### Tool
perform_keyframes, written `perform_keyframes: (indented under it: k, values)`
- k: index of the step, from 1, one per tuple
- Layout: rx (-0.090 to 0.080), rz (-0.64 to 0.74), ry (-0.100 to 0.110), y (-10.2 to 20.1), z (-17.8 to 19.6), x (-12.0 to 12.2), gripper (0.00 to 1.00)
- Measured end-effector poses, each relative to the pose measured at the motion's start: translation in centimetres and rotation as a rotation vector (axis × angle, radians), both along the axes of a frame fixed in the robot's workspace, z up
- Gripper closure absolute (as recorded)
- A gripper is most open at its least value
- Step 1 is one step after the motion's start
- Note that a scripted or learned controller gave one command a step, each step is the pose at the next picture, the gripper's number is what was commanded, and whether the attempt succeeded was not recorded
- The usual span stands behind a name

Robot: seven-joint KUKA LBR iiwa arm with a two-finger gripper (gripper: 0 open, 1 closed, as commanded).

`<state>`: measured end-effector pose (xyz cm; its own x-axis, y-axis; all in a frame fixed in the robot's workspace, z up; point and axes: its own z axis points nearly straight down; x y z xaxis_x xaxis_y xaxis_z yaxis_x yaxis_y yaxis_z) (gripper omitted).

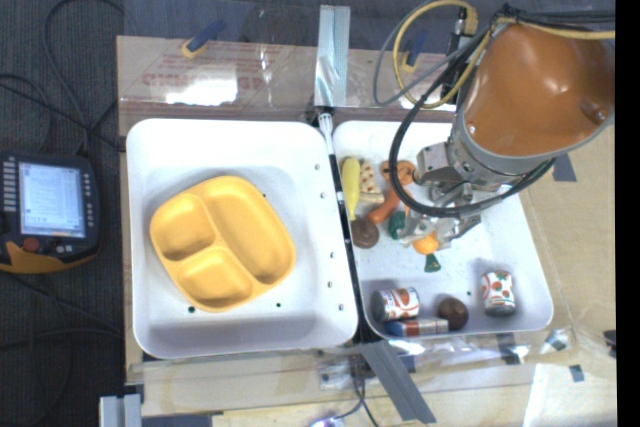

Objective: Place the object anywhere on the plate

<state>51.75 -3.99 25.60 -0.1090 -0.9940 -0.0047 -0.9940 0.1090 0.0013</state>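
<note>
Two shallow white bins sit side by side on the counter. The left bin holds a yellow plate with three compartments, lying a little left of the bin's middle and turned at a slant.

The right bin carries the clutter. Along its left wall lies a yellow banana, and just right of it a pale patterned piece. Nearer the camera an orange carrot-shaped toy slants down toward a dark brown round object. At the near edge a red and white can lies on its side, with a marker-like stick just in front of it and a dark brown ball to their right. Further right stands another small can.

The arm comes in from the right, its orange band bulking over the far right part of this bin. The pincer hangs low over the middle of the clutter – a small orange item and a green piece lie right at its tip, but whether the pincer is wide, narrow or gripping anything I cannot tell
</note>
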Motion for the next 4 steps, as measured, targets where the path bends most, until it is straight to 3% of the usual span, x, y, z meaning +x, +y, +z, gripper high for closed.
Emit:
perform_keyframes:
  k: [1, 2, 3, 4]
  values:
    - [0.002, 0.112, -0.001, 11.7, 0.8, 2.0, 1.00]
    - [0.001, 0.195, 0.005, 19.4, -3.7, 1.2, 1.00]
    - [-0.001, 0.106, -0.004, 18.3, 0.5, 6.6, 1.00]
    - [0.000, 0.107, -0.002, 18.3, 0.5, 6.6, 0.00]
